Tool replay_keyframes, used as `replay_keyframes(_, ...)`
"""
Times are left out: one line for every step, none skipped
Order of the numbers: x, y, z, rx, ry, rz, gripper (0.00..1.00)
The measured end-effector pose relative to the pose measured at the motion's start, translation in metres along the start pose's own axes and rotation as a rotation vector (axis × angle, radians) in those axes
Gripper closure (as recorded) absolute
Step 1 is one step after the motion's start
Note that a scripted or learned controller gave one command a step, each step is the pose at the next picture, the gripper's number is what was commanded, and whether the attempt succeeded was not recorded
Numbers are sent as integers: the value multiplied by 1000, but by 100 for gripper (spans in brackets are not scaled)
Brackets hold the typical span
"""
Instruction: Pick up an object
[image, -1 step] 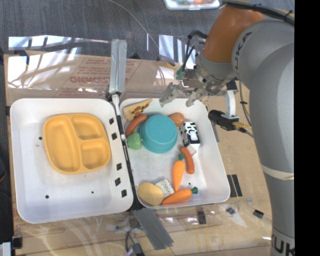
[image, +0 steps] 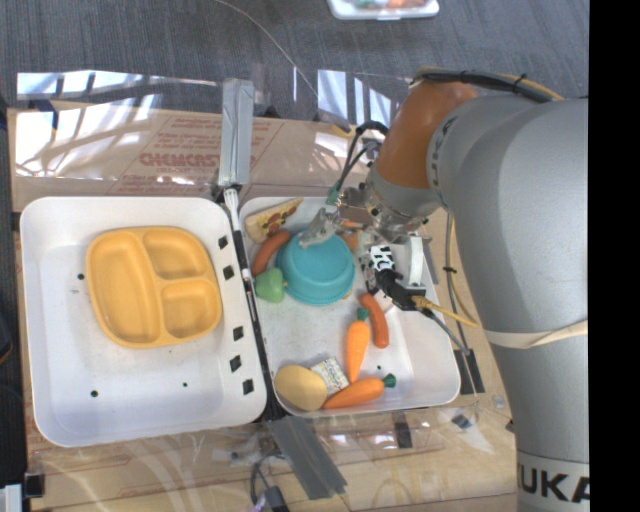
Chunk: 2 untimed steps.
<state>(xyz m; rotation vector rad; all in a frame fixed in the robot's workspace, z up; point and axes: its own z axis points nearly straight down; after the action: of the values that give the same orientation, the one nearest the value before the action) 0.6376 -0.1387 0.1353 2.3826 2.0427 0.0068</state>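
Note:
The right bin (image: 440, 350) holds several toy foods. An upturned teal bowl (image: 318, 274) sits in its upper middle. My gripper (image: 322, 231) hangs over the bowl's far rim, low in the bin, with the grey arm and orange band rising to the right. Left of the bowl lie a red-brown sausage (image: 268, 250) and a green piece (image: 270, 285). Another sausage (image: 376, 318) and a carrot (image: 357, 348) lie below and right of the bowl. A second carrot (image: 355, 392), a yellow potato (image: 300, 387) and a small packet (image: 330, 375) sit by the front wall.
The left bin (image: 60, 380) bears a yellow divided tray (image: 152, 284). A flat yellow piece (image: 278, 214) lies in the right bin's far left corner. The bulky arm covers the right bin's right side. Cardboard (image: 150, 150) lies behind the bins.

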Motion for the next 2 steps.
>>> replay_keyframes(12,22,16,-28,1,79,0)
replay_keyframes(-2,-1,9,-14,3,55,0)
